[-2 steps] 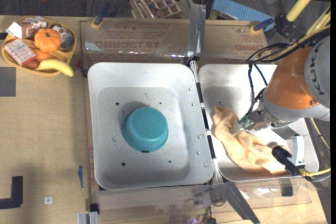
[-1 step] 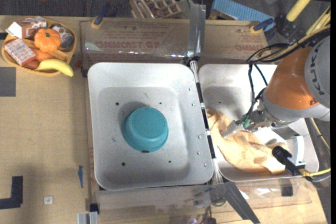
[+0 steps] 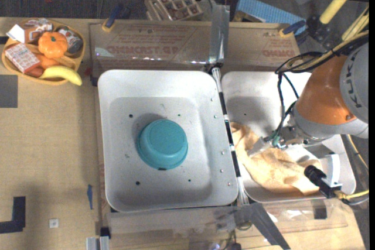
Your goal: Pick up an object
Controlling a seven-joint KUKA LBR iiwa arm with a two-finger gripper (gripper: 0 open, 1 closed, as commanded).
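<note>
Cloth of a tan colour lies crumpled in the right bin, spread over the near half of the floor from the wall shared with the neighbouring bin toward the near right corner. The pincer sits low over the upper edge of this cloth, at or just above its folds. Whether it is released or clenched cannot be told from this slant, and nothing can be seen grasped in it. The arm reaches in from the right, its orange band above the far right part of the same bin.

In the left bin a teal bowl rests upside down near the middle, apart from every wall and well apart from the pincer.

Both bins stand side by side on the desk, touching along their inner rims. A cardboard wall runs behind them. At the far left corner of the desk is a shallow basket with a yellow banana at its near edge and a small orange pumpkin among other small items too crowded to name.
</note>
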